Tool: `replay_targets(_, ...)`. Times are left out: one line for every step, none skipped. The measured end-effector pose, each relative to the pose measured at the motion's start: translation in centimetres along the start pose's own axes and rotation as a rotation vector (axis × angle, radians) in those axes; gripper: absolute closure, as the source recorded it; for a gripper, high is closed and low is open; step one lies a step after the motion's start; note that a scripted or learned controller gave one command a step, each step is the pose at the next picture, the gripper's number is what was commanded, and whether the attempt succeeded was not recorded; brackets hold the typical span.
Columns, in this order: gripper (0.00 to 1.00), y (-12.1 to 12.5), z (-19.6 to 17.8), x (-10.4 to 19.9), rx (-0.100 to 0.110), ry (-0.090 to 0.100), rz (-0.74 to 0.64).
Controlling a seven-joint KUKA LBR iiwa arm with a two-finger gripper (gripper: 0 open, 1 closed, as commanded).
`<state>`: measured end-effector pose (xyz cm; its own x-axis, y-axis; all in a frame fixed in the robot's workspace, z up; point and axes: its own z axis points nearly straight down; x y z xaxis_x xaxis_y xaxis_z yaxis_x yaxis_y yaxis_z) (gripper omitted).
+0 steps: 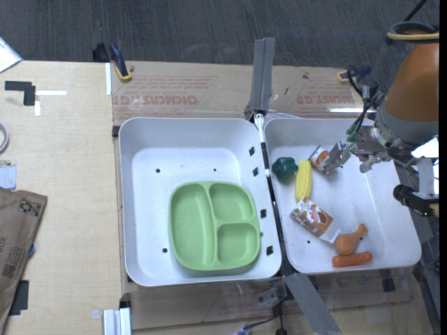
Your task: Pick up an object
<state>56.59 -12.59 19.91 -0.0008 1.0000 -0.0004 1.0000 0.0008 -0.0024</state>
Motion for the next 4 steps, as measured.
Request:
replay_targets(0.0, 1.4, 8.6, 2.1, 0.001, 0.0, -0.017)
replay_targets(0.0, -4.3, 10.6, 1.9, -0.006, 0.0, -0.093)
replay_targets(0.0, 4.4, 11.0, 2.8, 0.009, 0.001, -0.133)
replay_targets(1.0, 4.7, 9.9, 2.7, 0.002, -0.001, -0.134)
